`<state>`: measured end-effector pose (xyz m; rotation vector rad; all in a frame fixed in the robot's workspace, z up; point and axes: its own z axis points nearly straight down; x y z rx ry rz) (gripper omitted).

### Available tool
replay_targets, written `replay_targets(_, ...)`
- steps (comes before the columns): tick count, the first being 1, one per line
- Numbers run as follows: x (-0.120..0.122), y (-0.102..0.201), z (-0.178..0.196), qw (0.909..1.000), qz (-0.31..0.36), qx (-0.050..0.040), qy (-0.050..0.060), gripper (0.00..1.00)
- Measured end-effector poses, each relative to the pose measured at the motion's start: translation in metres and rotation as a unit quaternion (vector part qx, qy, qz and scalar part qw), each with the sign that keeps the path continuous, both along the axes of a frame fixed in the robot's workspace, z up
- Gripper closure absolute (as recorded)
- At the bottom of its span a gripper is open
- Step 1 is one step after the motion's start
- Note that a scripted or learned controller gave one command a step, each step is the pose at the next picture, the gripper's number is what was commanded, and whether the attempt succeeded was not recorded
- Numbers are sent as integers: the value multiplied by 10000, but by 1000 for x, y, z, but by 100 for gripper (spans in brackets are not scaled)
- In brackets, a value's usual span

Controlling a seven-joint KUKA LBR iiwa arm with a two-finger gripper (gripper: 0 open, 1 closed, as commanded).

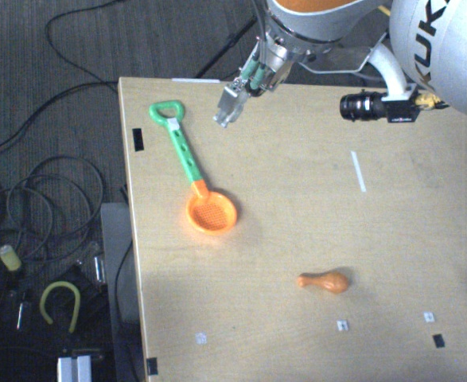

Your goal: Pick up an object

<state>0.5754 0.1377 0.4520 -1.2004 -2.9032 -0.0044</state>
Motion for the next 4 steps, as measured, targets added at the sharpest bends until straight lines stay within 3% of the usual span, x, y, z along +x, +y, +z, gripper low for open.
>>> replay_targets(1,1,0,9,10000,-1,4,-3,100)
replay_targets(2,-14,64,-18,9999,-144,-15,9,100)
replay_targets(4,-13,67,0,9999,-131,-6,13,100)
